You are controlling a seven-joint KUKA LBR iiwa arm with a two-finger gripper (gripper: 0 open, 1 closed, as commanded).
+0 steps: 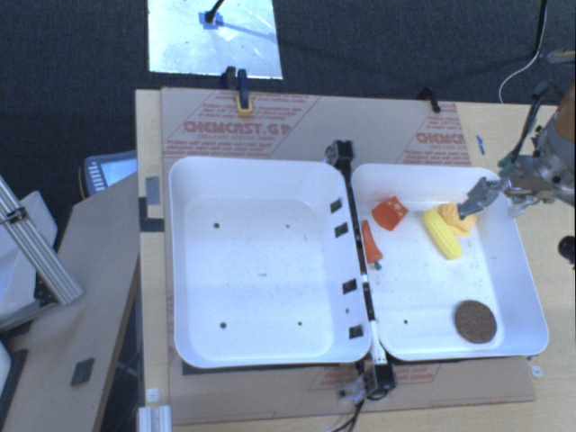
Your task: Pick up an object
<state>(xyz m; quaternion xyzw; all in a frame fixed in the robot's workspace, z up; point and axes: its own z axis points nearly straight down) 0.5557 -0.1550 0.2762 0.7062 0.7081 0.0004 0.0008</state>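
Yellow corn cob [443,231]: lying slantwise on the floor of the right bin [513,268], in its upper half, with a small orange-yellow piece [462,222] touching its upper right end
End effector [474,200]: right over the corn's upper end, reaching in from the corn's right; from where I stand I cannot tell whether it is released, clenched or grasping anything
Red wedge [390,212]: left of the corn, apart from it
Orange carrot [370,244]: farther left of the corn, beside the bin's left wall
Brown round disc [474,321]: below the corn, well apart
Left bin [261,259]: far left of the corn, past the divider
Bench [270,124]: carries both bins
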